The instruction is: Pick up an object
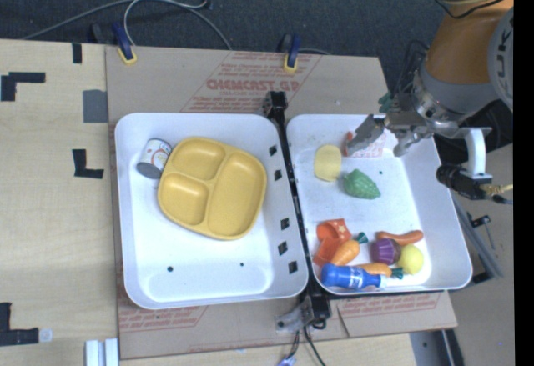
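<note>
Camera view, from above the worktop: the nearest candidates for picking are a pale yellow piece (328, 162) and a green leafy toy (361, 184), lying just beside each other in the upper half of the right bin (434, 189). The tool (380, 137) hovers over that bin's far edge, close to the yellow piece; its two fingers look spread, with nothing between them. A clean grasp would likely need it centred over one item, clear of its neighbour. More toys cluster at the bin's near end. The left bin (138, 214) holds a yellow divided plate (212, 187) and a small can (153, 158).
</note>
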